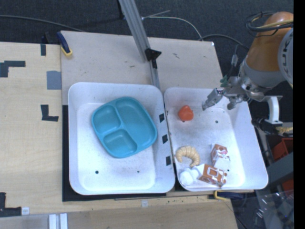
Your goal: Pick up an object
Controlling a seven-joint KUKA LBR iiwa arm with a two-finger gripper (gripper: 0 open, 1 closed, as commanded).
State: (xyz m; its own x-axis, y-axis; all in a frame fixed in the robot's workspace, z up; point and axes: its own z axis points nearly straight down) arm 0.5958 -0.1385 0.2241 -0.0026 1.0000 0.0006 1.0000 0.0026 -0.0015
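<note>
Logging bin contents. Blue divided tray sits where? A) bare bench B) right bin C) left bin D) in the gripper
C: the blue divided tray lies flat in the left bin, while the gripper is over the right bin's top edge.

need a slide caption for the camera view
Gripper over the right bin, near the orange ball; blue tray in the left bin.

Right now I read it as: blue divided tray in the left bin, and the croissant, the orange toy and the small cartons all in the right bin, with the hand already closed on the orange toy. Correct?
Not quite. The camera view shows the hand beside the orange toy, apart from it, holding nothing. The rest stands: blue divided tray in the left bin, croissant and small cartons in the right bin.
</note>
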